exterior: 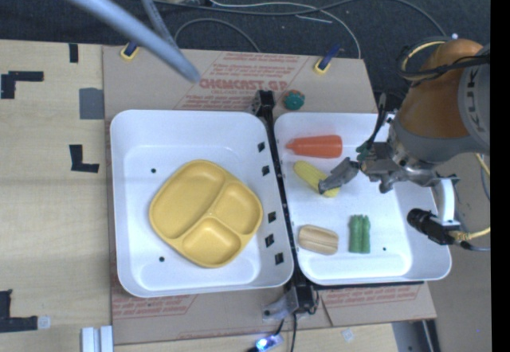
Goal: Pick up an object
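The right bin [414, 263] holds an orange carrot [315, 146], a yellow corn cob [308, 174], a tan bread roll [318, 239] and a green bundle of beans [359, 233]. My gripper [336, 179] reaches in from the right and sits low at the right end of the corn cob, just below the carrot. Its tip overlaps the cob's end, so that end is hidden. The roll and the beans lie apart from it, nearer the bin's front.
The left bin [127, 183] holds a yellow divided plate [205, 213]. A small teal object [295, 100] lies on the cardboard behind the bins. The grey and orange arm [434, 123] covers the right bin's right side. Cables run along the back.
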